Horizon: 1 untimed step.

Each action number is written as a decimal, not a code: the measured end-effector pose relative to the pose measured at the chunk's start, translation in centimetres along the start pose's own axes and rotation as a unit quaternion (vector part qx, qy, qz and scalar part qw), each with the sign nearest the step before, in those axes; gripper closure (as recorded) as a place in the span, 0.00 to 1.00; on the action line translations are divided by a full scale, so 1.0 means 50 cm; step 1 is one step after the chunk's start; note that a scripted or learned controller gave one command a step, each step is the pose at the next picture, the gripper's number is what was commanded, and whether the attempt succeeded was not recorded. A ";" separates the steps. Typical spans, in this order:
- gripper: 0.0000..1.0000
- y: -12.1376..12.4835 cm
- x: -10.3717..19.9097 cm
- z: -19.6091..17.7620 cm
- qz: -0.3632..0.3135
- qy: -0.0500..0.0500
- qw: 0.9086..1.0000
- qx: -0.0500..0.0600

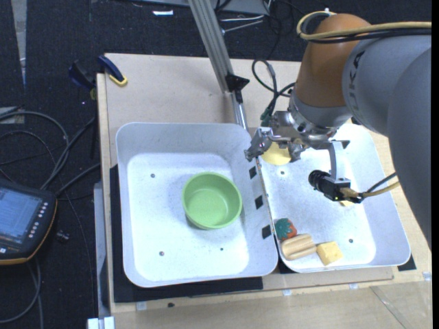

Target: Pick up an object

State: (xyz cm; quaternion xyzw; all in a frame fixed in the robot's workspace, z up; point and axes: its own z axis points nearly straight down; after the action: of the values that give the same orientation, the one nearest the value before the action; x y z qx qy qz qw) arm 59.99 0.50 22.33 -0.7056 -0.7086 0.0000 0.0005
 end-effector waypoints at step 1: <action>1.00 0.036 0.102 0.011 0.000 0.000 1.000 0.000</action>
State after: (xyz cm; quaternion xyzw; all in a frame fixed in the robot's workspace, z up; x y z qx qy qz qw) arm 61.75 5.59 21.78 -0.7055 -0.7087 -0.0002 0.0006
